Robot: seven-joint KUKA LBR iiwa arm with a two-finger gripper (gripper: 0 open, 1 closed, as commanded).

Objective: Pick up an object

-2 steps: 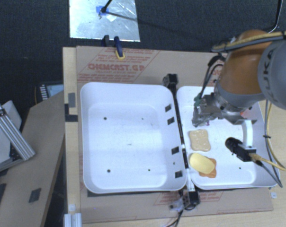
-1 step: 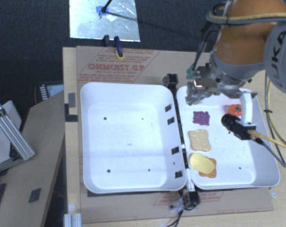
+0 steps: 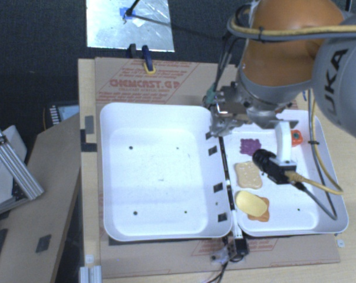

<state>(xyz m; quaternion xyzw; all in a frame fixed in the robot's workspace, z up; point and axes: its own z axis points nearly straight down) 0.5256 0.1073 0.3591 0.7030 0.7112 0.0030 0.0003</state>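
Note:
The right bin point(image 3: 307, 217) holds several small items. A purple flat piece point(image 3: 250, 145) lies near its far left. Closer to the front is a beige, toast-like slab point(image 3: 248, 175). A yellow lump point(image 3: 251, 203) rests partly on an orange piece point(image 3: 262, 216) at the front left. A small orange item point(image 3: 296, 137) peeks out by the right wall, partly hidden by the arm. My gripper point(image 3: 221, 121) hangs low over the far left corner of the right bin, by the divider between the bins and just left of the purple piece. Nothing shows in its grasp.
The left bin point(image 3: 160, 170) sits beside the right one on a cardboard sheet point(image 3: 145, 82). A blue and yellow clamp point(image 3: 147, 61) stands at the sheet's far edge, below a shiny metal plate point(image 3: 129, 16). The bulky grey and orange arm point(image 3: 287, 46) overhangs the right bin's far half.

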